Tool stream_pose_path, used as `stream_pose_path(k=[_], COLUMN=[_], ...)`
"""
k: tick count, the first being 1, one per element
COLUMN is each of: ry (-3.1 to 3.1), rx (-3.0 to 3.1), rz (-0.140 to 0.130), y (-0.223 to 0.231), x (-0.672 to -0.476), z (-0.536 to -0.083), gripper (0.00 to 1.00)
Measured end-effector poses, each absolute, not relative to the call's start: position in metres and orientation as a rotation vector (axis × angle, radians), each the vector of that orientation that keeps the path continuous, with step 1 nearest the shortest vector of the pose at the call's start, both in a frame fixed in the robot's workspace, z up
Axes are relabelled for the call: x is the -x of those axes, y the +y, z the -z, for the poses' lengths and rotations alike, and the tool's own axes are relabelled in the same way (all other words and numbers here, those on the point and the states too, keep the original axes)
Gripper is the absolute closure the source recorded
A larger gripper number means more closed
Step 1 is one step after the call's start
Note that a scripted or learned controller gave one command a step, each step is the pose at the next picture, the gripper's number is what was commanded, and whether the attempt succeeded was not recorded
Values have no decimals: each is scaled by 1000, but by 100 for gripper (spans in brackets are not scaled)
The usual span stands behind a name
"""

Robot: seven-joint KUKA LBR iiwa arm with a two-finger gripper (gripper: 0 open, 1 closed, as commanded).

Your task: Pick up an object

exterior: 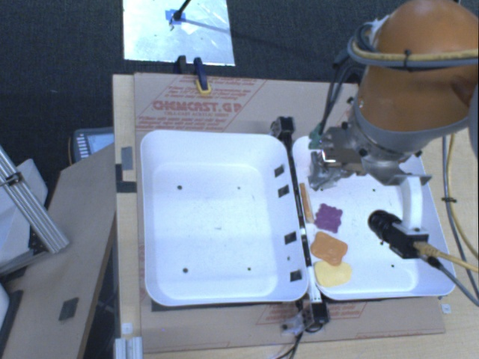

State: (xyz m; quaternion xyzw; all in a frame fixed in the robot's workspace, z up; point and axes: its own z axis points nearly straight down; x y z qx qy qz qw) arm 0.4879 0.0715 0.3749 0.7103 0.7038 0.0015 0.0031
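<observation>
Lying just below the gripper [323,176], whose opening I cannot tell, is a purple piece [328,217].

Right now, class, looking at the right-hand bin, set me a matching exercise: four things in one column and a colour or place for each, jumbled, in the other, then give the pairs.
Things:
1. Flat piece nearest the claw
2. Flat piece in the middle
3. Flat piece nearest the bin's front rim
4. Claw

Descriptions:
A. yellow
B. hangs over the bin's far left part
C. purple
D. orange

Pairs: 1-C, 2-D, 3-A, 4-B
</observation>
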Motion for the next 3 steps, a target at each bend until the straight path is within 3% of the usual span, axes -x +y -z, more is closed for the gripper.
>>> stream_pose_path(k=[1, 2, 3], ry=[2224, 2231, 2227], rx=[-2213, -2210, -2215], rz=[-11, -10, -5], y=[98, 146, 161], x=[-512, -490, -486], z=[-423, -455, -459], gripper=[100, 100, 100])
